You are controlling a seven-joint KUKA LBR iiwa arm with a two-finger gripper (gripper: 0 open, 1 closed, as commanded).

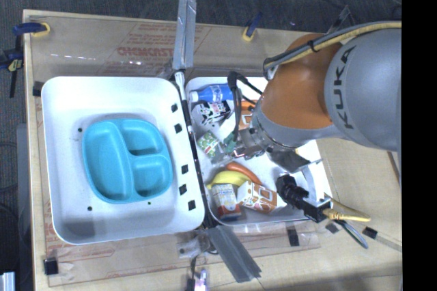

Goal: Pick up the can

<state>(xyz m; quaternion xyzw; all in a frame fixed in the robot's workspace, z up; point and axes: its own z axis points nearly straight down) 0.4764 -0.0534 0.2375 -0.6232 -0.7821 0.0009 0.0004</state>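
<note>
Robot arm [321,95] covers the right bin [315,177]; gripper state unclear. Blue can [213,95] lies near the bin's far-left corner; approach squarely.

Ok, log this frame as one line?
arm: over right bin | gripper: hidden | can: lying in clutter, near end | left bin: blue tray

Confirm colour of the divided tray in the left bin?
Light blue tray, clearest in the camera view.

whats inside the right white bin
In the shallow right white bin: a blue-and-white can, a yellow banana-shaped toy, a small red-labelled jar and an orange packet. The grey-and-orange arm covers the bin's middle and far right.
</note>
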